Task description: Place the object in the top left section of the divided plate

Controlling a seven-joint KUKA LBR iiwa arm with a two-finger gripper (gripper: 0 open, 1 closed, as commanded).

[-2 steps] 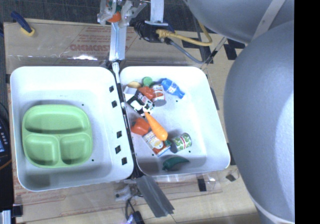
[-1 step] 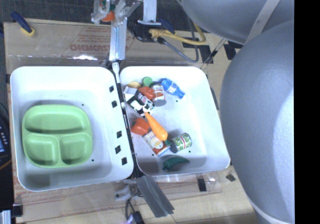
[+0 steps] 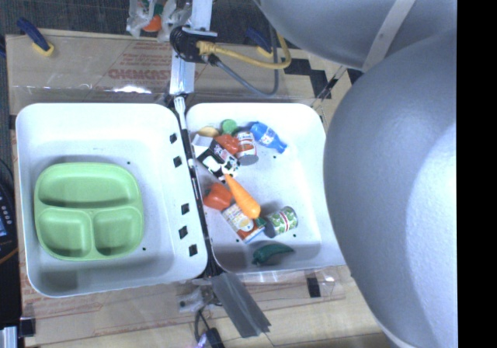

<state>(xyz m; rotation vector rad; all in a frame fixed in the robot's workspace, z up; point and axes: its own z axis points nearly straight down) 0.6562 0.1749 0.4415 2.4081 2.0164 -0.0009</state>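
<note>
The green divided plate lies in the left bin, with one long section at the far side and two smaller ones at the near side; all three sections are bare. My gripper hangs beyond the far edge of the bins, above the bench near the top of the view. A small orange and green thing shows at its lower end, but I cannot make out whether it is held. The grey arm fills the right side.
The right bin holds several toys: an orange carrot, a blue bottle, a green can, a red can and a dark green piece. A yellow cable runs behind the bins.
</note>
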